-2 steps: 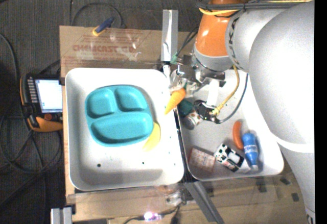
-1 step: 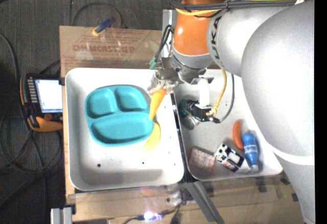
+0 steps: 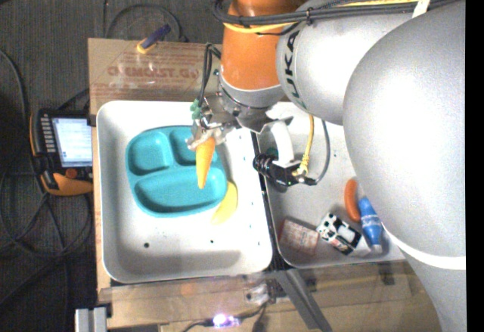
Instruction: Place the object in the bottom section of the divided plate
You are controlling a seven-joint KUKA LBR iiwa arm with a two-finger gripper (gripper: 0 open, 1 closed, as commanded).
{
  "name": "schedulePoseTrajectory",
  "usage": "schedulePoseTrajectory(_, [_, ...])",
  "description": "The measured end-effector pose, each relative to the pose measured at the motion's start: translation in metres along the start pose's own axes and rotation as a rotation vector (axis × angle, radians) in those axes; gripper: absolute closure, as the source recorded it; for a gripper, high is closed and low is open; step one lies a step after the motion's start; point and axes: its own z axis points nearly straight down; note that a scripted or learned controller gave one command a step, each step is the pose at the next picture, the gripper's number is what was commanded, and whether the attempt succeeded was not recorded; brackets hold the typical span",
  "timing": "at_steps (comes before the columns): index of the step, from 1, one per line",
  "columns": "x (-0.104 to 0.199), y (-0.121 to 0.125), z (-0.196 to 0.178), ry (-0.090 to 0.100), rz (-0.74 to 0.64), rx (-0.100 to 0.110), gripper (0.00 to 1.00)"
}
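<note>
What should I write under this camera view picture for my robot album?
Gripper holds an orange carrot over the blue divided plate.

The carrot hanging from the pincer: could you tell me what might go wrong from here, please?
1. The carrot is gripped only by its top end in the pincer and hangs long, so it could slip or swing on release.
2. It hangs near the right rim of the blue plate; dropped here, it may roll off into the white bin.
3. A banana lies against that rim and could be knocked.
</note>
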Motion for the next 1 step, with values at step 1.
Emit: schedulePoseTrajectory(1, [0.0002, 0.0000, 0.0001, 0.001, 0.000, 0.000, 0.00])
